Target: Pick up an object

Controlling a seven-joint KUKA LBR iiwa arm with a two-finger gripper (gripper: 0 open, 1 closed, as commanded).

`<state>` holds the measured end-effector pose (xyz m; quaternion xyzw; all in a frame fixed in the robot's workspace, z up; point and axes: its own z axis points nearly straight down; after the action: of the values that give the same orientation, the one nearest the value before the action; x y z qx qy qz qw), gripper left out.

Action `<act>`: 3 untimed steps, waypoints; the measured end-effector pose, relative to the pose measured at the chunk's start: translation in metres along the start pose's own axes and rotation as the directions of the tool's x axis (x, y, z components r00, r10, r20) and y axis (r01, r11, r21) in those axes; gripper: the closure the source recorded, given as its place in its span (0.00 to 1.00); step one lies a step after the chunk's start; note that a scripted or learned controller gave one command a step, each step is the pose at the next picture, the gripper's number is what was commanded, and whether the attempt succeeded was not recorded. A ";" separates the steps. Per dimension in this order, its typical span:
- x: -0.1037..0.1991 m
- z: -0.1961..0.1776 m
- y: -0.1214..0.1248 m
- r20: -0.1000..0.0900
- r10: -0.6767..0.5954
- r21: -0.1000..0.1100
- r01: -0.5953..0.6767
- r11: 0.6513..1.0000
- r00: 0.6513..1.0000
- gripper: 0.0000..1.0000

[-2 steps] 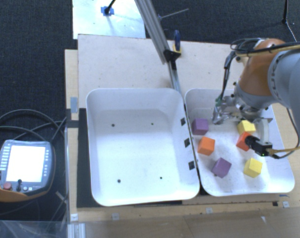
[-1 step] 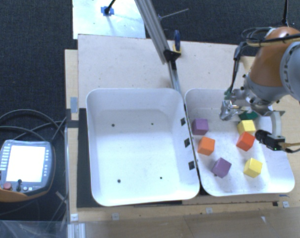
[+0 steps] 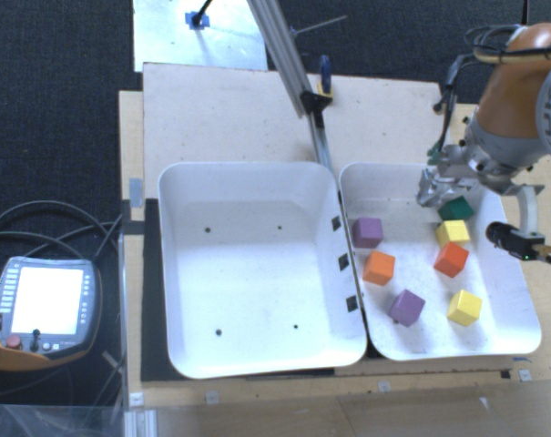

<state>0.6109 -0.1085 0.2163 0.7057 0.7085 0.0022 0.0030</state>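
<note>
The hand (image 3: 436, 192) was low over the far end of the right bin (image 3: 521, 335); whether it was apart or together could not be determined. A green cube (image 3: 457, 209) lay just beside it, partly hidden. Yellow cube (image 3: 453, 232) and red cube (image 3: 451, 259) sat nearer the camera.

Pincer (image 3: 436, 192) hangs over green block (image 3: 457, 209) in right bin (image 3: 521, 335).
</note>
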 end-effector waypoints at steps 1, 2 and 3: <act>0.000 -0.053 0.002 0.000 -0.001 -0.001 0.001 1.000 1.000 1.00; 0.052 -0.039 0.016 -0.002 -0.006 0.005 0.006 1.000 1.000 1.00; 0.104 -0.043 0.019 -0.003 -0.007 0.004 0.007 1.000 1.000 1.00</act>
<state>0.6293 -0.0040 0.2596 0.7034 0.7108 0.0016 0.0005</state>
